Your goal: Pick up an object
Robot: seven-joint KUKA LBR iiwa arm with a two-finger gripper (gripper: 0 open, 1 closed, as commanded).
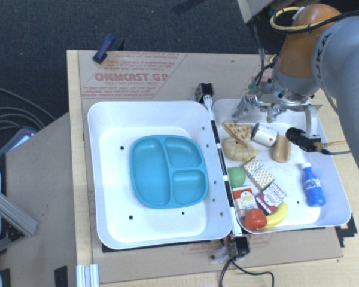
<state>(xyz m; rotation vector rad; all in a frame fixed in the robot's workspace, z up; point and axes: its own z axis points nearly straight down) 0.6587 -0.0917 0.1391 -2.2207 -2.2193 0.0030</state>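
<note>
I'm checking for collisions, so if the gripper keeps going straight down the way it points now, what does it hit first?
Probably the white cylinder just under the gripper, or the bin floor beside it; depth is unclear.

Every loose item lay in the right bin (332,211), crowded toward its left side. Near the back edge sat a tan pizza slice (236,130), and just beside it a small white cylinder (264,135) lay on its side. A beige bread roll (239,151) rested below them, with a brown, pear-like piece (280,150) to its right. Further forward came a green ball (236,176), a checkered box (259,173), a red carton (244,197) and a dark-and-pink packet (271,197) — all close-packed. At the front corner a red tomato (255,219) touched a yellow banana (276,216). A blue bottle (312,186) lay apart on the right — cap pointing rearward.
</note>
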